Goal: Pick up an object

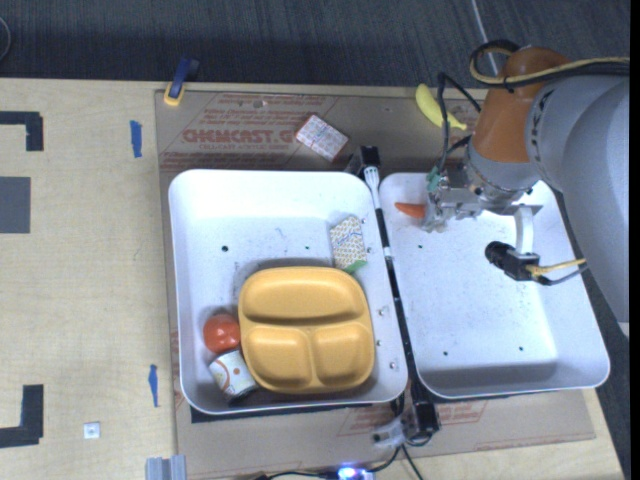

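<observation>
My gripper (436, 214) hangs low over the far left corner of the right bin (500, 368), below the orange wrist band. A small orange carrot-shaped object (408, 208) lies on the bin floor just left of the gripper, touching or nearly touching it. In the left bin (200, 208) rest a yellow divided tray (304, 328), a red ball (221, 331), a small white and orange cup (231, 373) and a patterned packet (348, 241).
A yellow banana-like object (437, 107) and a small patterned card (320, 136) lie on the cardboard behind the bins. A black cable end with a yellow wire (515, 260) hangs over the right bin. The arm covers the right bin's far right corner.
</observation>
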